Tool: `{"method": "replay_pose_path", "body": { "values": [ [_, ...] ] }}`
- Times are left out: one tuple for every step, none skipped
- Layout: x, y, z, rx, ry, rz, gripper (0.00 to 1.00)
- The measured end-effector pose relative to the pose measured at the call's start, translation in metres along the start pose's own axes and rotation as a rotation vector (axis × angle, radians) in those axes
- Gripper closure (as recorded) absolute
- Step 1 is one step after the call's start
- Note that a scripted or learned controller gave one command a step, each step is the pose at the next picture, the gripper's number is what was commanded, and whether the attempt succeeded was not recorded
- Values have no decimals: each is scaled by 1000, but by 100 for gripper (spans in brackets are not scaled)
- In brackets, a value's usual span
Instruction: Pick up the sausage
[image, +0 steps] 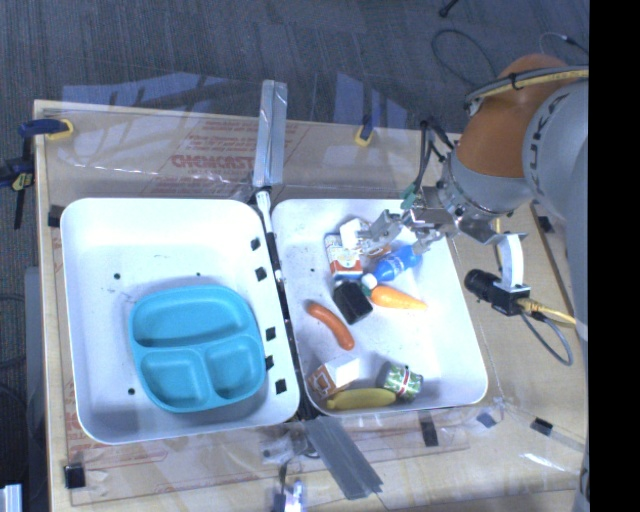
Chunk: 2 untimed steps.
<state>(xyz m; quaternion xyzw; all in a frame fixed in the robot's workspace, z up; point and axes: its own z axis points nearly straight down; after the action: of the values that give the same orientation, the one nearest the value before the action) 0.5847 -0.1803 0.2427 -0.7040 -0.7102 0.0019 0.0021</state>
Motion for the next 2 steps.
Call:
{"method": "replay_pose_path", "body": {
  "values": [
    [45, -39, 70, -1, 0, -176, 0],
    [61, -55, 130, -5, -2, -307, 0]
  ]
}}
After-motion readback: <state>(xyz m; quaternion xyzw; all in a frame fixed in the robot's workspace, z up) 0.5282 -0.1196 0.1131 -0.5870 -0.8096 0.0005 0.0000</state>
